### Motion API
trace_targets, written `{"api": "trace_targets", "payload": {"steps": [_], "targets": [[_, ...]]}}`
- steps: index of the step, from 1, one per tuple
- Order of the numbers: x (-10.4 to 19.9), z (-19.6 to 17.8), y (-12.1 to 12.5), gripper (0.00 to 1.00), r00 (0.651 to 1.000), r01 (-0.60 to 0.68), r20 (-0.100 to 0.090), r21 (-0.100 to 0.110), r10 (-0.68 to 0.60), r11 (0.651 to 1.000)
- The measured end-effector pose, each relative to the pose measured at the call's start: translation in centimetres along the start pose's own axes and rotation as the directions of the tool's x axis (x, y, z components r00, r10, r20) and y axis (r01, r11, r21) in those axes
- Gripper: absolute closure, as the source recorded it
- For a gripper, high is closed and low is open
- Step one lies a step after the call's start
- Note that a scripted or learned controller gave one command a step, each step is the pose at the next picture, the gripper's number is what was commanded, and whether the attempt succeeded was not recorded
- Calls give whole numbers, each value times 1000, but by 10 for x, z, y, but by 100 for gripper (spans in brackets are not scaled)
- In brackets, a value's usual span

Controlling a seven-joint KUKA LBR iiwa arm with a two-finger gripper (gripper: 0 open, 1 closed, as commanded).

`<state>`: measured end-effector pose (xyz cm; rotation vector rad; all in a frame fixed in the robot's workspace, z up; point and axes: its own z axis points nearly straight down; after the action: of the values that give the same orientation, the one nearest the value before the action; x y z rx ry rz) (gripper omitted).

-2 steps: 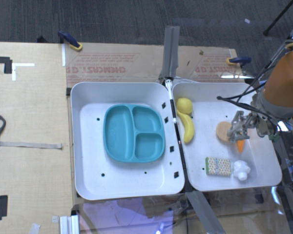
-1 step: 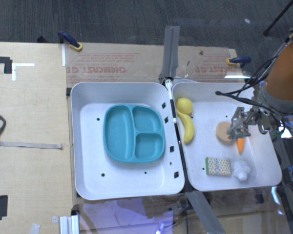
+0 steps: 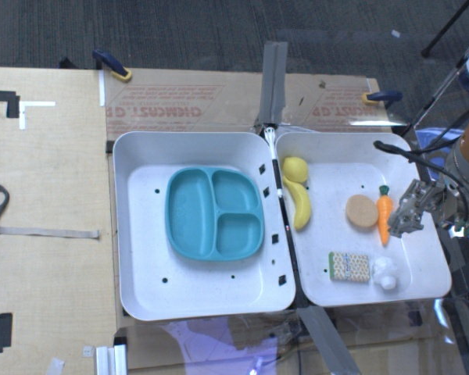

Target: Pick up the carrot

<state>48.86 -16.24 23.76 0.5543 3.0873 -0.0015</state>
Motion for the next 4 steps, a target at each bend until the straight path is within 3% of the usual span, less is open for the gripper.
{"api": "trace_targets", "payload": {"steps": [1,2,3,4], "targets": [[42,27,85,100,993,-115,-3,0,115,993],[-1,72,4,100,979,-206,-2,1,206,979],[-34,-35,-52,100,959,-282,1,1,282,959],[-3,-36,-34,100,952,-305,-2,1,305,952]]}}
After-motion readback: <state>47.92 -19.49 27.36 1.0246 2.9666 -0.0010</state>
